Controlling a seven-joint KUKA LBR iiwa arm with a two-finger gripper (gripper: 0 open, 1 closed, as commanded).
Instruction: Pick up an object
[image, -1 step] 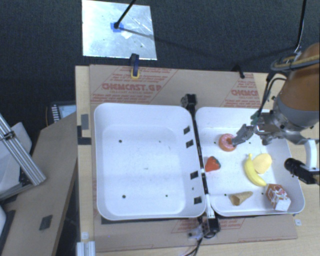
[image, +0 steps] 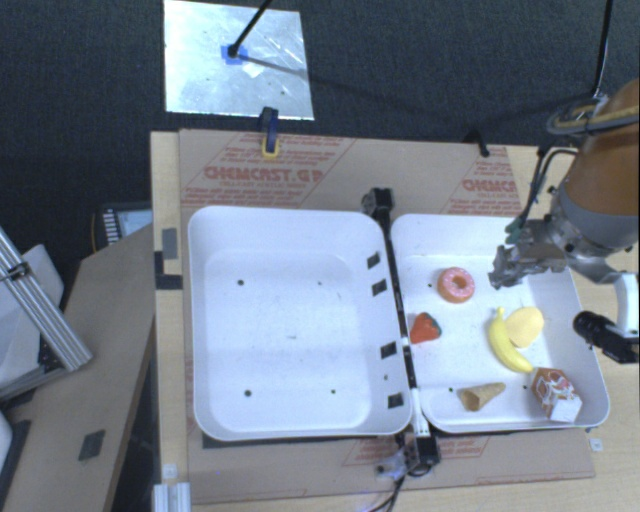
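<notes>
Hovering at the frame's right, your hand (image: 507, 268) is nearing the donut (image: 456, 284); its grip I cannot tell, nothing lifted yet.

In the right white bin (image: 590, 345): a pink doughnut (image: 457, 285), red strawberry (image: 426, 328), yellow banana (image: 505, 345), pale-yellow lemon (image: 524, 325), tan cone (image: 481, 397), red-and-white carton (image: 555, 392).

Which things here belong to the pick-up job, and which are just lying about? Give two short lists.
Job:
tool above the right bin
pink doughnut
strawberry
banana
lemon
wafer cone
small red and white carton

Lying about:
left bin
cardboard sheet
foil sheet
yellow clamp
</notes>
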